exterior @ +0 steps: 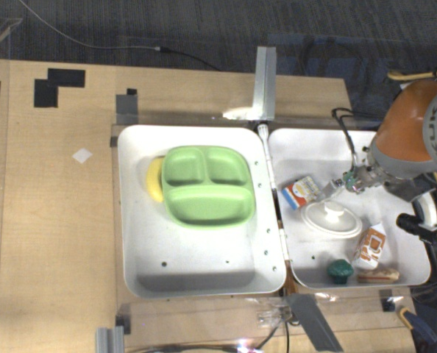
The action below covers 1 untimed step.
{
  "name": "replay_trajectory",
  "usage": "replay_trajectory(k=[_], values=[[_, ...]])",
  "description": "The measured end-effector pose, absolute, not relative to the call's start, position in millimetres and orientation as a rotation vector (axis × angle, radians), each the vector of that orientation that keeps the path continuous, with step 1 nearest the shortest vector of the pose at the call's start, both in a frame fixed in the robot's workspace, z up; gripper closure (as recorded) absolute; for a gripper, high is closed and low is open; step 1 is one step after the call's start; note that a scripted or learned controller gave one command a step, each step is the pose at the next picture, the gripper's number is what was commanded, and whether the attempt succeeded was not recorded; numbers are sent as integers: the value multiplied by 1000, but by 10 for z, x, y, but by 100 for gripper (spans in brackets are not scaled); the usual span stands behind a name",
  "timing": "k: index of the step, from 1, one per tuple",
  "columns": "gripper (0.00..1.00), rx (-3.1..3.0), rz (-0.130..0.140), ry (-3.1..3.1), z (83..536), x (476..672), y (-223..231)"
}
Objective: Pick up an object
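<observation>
My gripper (349, 182) hangs low over the right bin (307, 142), in its upper middle part, with the orange-banded arm (406, 131) coming in from the right. Just left of it lies a red, white and blue packet (299, 193). Directly below it sits a white round lid-like dish (333, 218). An orange and white bottle (371, 247), a dark green round object (340, 271) and a tan stick-shaped item (378, 275) lie near the bin's front edge.
The left bin (196, 263) holds a green divided plate (206, 185) with a yellow banana-like object (154, 180) tucked under its left side. A metal post (265, 83) stands behind the divider between the bins.
</observation>
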<state>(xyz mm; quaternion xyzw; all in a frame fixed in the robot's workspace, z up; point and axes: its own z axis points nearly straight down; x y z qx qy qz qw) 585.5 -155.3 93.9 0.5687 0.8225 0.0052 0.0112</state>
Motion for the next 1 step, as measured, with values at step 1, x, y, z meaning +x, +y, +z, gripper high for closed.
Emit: replay_trajectory(k=[1], values=[[0, 1628, 3, 2679, 1303, 5403, -1913]])
